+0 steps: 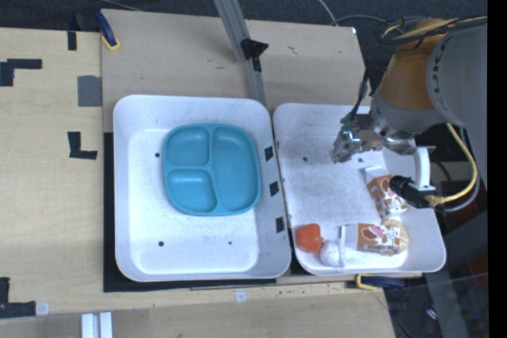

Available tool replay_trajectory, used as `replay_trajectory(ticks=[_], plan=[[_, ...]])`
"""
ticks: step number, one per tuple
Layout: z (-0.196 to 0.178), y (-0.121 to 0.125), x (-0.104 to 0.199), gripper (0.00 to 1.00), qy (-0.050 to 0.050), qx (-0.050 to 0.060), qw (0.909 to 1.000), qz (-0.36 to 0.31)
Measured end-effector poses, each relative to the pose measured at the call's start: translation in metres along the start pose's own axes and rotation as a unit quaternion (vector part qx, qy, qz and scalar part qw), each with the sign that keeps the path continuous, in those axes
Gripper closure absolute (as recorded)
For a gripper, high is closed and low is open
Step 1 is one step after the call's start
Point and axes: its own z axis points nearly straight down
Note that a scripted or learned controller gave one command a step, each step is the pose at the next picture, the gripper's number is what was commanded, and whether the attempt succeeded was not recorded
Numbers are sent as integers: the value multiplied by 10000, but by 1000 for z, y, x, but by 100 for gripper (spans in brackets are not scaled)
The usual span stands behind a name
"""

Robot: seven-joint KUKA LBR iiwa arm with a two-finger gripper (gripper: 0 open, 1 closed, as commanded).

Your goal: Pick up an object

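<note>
We see even, diffuse overhead light and soft, short shadows. The left bin (127, 170) glares slightly along its pale rim. Focus is mildly soft throughout; the gripper (348, 145) looks blurred, and the far edge falls dim.

One fixed camera hangs above the bench (55, 170) and looks down at a slant, far enough off to take in both bins. The left bin (135, 194) sits near the middle of the frame, the right bin (317, 170) just beside it, and the arm (444, 75) enters past that bin.
</note>
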Motion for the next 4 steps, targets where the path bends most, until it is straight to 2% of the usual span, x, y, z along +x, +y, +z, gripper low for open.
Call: replay_trajectory(ticks=[2,3,4], plan=[[-93,-9,-2,100,-4,-6,10000,3],[-96,17,48,100,7,10,10000,-25],[-104,32,99,100,10,12,10000,-25]])
